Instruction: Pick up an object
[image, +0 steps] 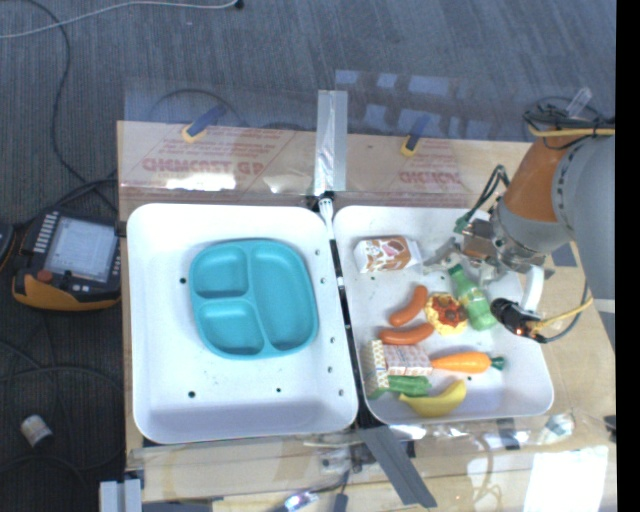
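- The gripper (470, 262) sat low in the right bin (540, 395), near its far-right rim.
- Jaws seemingly closed around the green bottle (470, 296).
- Toys crowded leftward.

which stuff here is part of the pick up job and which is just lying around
Job in hand:
pincer
right bin
green bottle
hot dog
carrot
banana
snack packet

Lying about:
left bin
blue divided plate
handheld controller
cables
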